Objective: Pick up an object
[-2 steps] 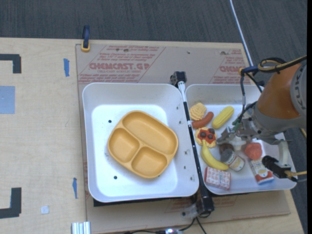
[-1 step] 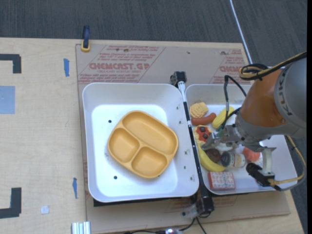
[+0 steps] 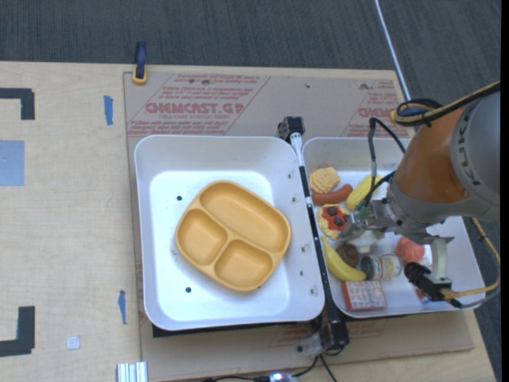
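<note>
Gripper (image 3: 362, 228) hangs low over the middle of the right bin (image 3: 471, 270), its metal body down among the toy food, and whether it is spread or closed, or has anything in it, I cannot tell, because the wrist and the orange-banded arm (image 3: 433, 169) cover it from above. Right around it the pile is dense: a small pizza slice (image 3: 332, 217) just to its left, a red sausage (image 3: 332, 194) and a waffle-like piece (image 3: 324, 179) beyond that, a yellow banana (image 3: 345, 264) curving along the bin's left wall, a small jar (image 3: 384, 267) and a reddish piece (image 3: 410, 250) near the front, and a red-and-white packet (image 3: 365, 295) at the front edge. Any of these could serve as the object to pick up, and all lie in this bin. The left bin (image 3: 151, 213) holds a yellow divided plate (image 3: 232, 235), well apart from the tool. The likely trouble is the crowding: items touching each other could let the tool close on an edge, pinch two things at once, or push one aside. Round, smooth shapes such as the banana or jar may slip free on lifting. Black cables (image 3: 382, 134) loop close by the wrist and might snag.
</note>
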Motion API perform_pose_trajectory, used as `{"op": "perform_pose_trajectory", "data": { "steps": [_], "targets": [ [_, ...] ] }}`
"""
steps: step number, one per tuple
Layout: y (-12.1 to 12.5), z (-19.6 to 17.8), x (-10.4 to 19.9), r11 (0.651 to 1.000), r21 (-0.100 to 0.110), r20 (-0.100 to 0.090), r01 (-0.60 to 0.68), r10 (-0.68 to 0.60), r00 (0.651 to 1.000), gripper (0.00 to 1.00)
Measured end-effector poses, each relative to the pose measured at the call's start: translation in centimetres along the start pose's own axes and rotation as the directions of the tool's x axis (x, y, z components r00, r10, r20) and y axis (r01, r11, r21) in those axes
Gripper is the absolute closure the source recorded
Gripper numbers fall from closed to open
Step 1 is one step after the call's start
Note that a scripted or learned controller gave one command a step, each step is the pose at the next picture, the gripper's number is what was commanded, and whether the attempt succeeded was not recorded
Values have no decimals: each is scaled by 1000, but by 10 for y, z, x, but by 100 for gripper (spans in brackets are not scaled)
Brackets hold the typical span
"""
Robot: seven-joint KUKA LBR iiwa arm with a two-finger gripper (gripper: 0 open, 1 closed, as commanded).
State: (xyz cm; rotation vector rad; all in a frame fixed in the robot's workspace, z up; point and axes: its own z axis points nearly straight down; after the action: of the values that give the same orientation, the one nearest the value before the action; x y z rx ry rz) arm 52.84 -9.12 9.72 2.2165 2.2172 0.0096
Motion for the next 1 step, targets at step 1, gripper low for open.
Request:
{"op": "perform_pose_trajectory", "data": {
  "steps": [1],
  "targets": [
    [-48, -88, 53, 1000, 7, -1, 1, -1, 1000, 100]
  ]
}}
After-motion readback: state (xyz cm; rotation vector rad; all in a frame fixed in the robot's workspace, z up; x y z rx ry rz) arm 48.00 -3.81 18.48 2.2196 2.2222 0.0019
